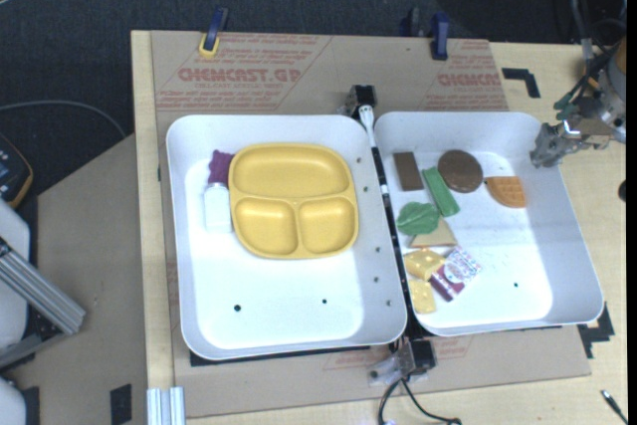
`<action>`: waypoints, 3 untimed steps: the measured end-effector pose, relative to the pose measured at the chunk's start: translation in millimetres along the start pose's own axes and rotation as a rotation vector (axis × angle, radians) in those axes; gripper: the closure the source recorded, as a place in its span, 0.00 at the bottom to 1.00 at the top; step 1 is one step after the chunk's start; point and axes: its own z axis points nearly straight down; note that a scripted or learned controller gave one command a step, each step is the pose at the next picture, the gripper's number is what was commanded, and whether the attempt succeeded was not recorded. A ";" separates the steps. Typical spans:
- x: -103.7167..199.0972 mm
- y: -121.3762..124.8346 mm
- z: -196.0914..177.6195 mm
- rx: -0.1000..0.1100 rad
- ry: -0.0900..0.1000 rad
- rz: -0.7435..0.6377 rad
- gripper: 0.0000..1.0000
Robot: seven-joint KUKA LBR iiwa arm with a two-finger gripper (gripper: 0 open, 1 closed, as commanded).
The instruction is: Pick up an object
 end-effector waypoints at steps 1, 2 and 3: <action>62.3 3.2 -3.6 0.006 0.006 -0.006 1.00; 123.8 -9.5 4.8 0.009 0.005 -0.004 1.00; 128.0 -10.6 -10.0 0.001 0.002 0.000 1.00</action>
